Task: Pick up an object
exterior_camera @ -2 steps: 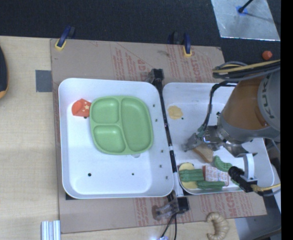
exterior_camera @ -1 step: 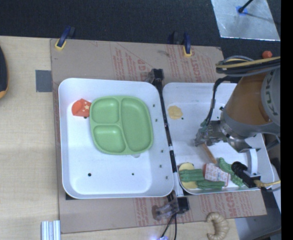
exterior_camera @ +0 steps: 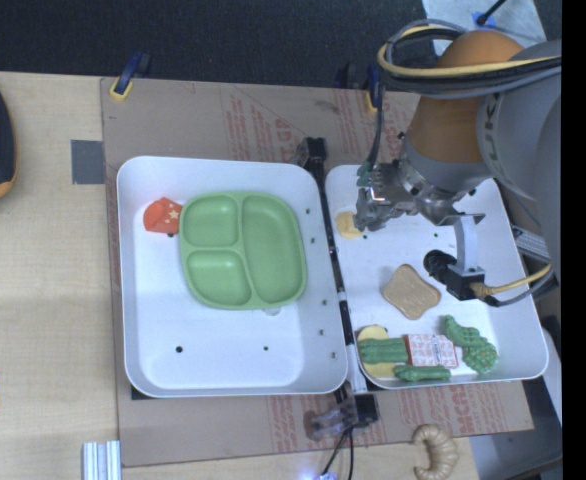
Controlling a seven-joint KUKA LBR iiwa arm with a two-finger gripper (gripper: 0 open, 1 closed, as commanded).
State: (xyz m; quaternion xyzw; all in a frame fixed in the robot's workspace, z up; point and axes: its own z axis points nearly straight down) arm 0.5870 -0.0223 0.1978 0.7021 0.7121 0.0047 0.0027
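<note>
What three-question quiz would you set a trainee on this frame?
1. True or false: the green divided plate lies in the left bin.
2. Which item lies nearest the claw? A) slice of toast B) small yellow piece C) red piece
3. Fill in: the red piece sits at the plate's ____ edge.

Key: 1 true; 2 B; 3 left.

Wooden bench point(exterior_camera: 43, 298) — cardboard sheet point(exterior_camera: 223, 128) on it, dark floor point(exterior_camera: 223, 13) behind.
</note>
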